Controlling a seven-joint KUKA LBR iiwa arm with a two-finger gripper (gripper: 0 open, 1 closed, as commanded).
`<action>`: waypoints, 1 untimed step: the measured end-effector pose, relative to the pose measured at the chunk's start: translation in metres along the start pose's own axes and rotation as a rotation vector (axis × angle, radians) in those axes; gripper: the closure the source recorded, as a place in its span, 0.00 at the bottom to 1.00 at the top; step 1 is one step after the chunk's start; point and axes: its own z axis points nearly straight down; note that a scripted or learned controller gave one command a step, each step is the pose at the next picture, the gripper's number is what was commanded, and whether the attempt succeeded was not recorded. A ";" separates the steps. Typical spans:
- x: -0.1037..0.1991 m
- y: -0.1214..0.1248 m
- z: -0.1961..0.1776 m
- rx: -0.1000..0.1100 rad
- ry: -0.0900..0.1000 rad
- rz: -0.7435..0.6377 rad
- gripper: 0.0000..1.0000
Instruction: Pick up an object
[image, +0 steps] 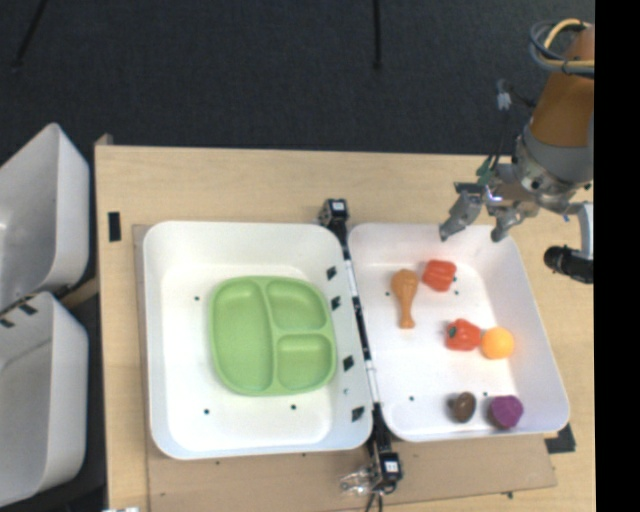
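A: Starting with the biggest: the tabletop (120, 180) is carrying two white bins; the left bin (180, 420) is holding a green divided plate (270, 333), and I'm taking the right bin (540, 390) as the landmark for the rest.

B: And the arm (560, 110)?

A: It's reaching over the right bin's far edge, grey with the orange band; its pincer (475, 222) is hanging above the bin's far wall, fingers spread wide, nothing between them.

B: What is lying in that bin?

A: A tan drumstick (405, 295) left of centre; a red pepper (438, 274) just beside it toward the far wall; a second red piece (461, 335) touching an orange ball (497, 343) near the middle; a purple piece (505, 411) and a brown one (461, 406) sitting close together near the front wall.

B: So which one is worth going for?

A: I'm judging the red pepper the nearest to the pincer; doing it well is meaning centring over it, turning the fingers so neither lands on the drumstick, then descending straight; the touching pair is looking riskier, since closing on one may be nudging the other away.
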 end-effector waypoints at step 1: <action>0.001 0.002 -0.008 -0.012 -0.001 -0.002 0.00</action>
